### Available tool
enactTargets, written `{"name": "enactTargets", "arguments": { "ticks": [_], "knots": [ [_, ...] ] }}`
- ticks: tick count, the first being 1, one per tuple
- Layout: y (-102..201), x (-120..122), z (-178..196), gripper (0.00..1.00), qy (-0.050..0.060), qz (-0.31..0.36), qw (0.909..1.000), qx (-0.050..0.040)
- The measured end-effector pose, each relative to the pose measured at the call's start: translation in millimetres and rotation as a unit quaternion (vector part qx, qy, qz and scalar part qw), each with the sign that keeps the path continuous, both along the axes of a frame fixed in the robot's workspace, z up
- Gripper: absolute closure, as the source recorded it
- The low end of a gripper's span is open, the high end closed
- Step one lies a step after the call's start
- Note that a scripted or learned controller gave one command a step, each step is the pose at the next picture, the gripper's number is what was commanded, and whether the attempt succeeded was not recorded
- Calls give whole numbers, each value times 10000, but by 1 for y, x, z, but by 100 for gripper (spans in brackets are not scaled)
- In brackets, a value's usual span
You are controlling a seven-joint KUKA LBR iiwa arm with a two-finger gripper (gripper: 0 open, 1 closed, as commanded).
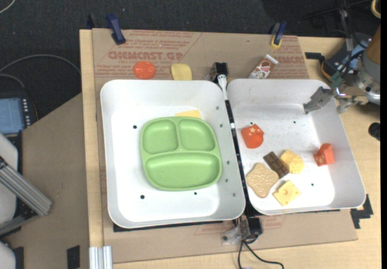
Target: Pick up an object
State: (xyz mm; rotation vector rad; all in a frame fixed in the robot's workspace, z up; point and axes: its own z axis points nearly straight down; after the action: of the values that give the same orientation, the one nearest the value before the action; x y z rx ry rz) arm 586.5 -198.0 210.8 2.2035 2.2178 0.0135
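Two white bins sit on a tan board printed with red lettering: the left bin [121, 159] holds a light green divided tray [180, 154] with a pale yellow piece [188, 114] behind it. In the right bin [338, 192], speckled with small dark dots, lie a red-orange block [253, 135], another red-orange piece [325, 155], a dark brown bar [276, 164], a yellow lump [294, 162], a tan toast-coloured slice [260, 179] and a yellow holed wedge [286, 192]. Beyond the bins rest an orange disc [144, 69] and a pale yellow block [181, 72]. Blue clamps [115, 29] grip the board's far edge.
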Motion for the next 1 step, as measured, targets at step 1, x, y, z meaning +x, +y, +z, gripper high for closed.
{"name": "enactTargets", "arguments": {
  "ticks": [1],
  "knots": [
    [-23, -55, -120, 0, 135, -35, 9999, 77]
  ]
}}
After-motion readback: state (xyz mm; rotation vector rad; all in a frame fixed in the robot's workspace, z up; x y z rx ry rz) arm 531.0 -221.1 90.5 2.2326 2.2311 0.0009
